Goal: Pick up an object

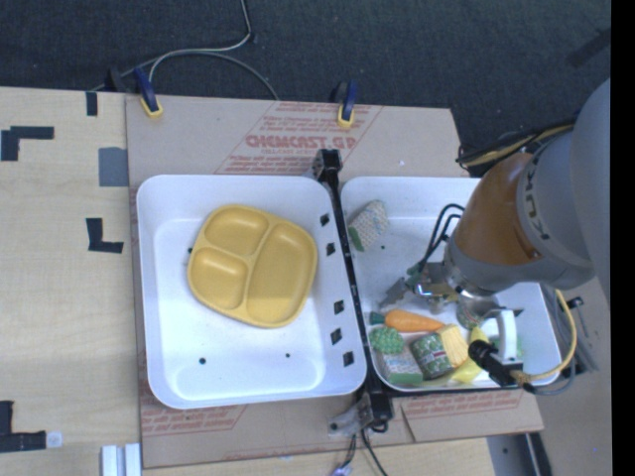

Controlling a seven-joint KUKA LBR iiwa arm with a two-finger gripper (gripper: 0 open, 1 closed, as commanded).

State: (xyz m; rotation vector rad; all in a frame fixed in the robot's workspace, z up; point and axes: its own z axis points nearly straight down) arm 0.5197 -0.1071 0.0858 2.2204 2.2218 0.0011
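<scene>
The carrot (414, 320) lies seemingly just below the end effector (429, 288).

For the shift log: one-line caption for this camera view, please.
Arm's gripper hovers over toy food, including a carrot, in the right bin; yellow plate in the left bin.

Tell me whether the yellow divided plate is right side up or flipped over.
Right side up. The yellow divided plate lies flat in the left bin with its compartments facing the camera, ridges visible between them.
</scene>
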